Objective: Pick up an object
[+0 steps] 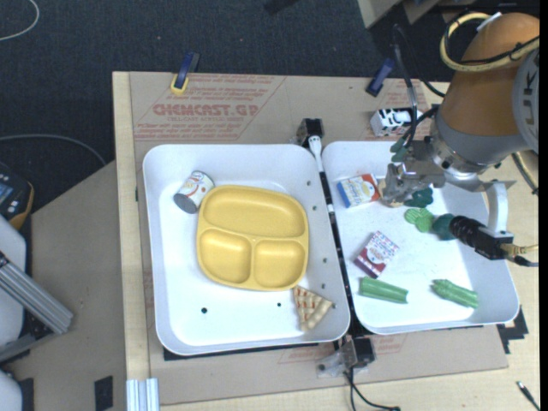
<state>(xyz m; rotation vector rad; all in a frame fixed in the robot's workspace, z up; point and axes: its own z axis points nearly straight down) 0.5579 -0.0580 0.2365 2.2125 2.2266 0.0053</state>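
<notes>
Pizza slice [311,306] (beside yellow tray [253,236])

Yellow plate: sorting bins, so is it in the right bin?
No, the yellow plate lies in the left bin, beside a small can.

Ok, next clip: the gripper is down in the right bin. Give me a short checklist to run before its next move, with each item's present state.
1. Gripper down inside the right bin: ok.
2. A target close by: ok, the blue and red packet lies just beside it.
3. An object seen between the fingers: cannot tell, the wrist hides them.
4. Nearby clutter: not ok, teal and green toy pieces crowd its other side.
5. Other pickable items apart from it: ok, the red and white packet and two green pods lie flat nearer the front.
6. Left bin undisturbed: ok, the yellow divided plate sits flat.
</notes>
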